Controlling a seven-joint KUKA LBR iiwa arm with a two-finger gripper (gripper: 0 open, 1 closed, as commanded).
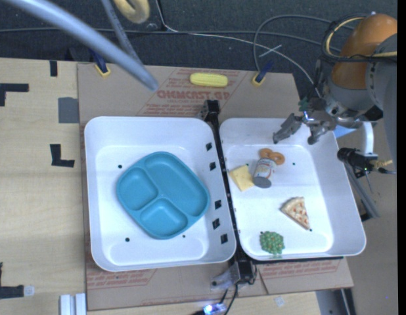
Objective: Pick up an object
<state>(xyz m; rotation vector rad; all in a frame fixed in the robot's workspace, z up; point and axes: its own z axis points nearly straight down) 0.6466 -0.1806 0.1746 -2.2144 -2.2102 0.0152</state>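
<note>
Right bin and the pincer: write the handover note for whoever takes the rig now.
Pincer: open, holding nothing, above the right bin's upper edge.
Right bin holds a small can lying beside a yellow cheese slice, a pretzel, a pizza slice and a green broccoli piece.
Left bin holds a blue divided plate.
Done: nothing picked.
Left: choose an object, descend, grasp, lift.

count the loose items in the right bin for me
5: a pretzel near the middle, a small can just below it, a cheese slice left of the can, a pizza slice lower right, and broccoli at the front.
</note>
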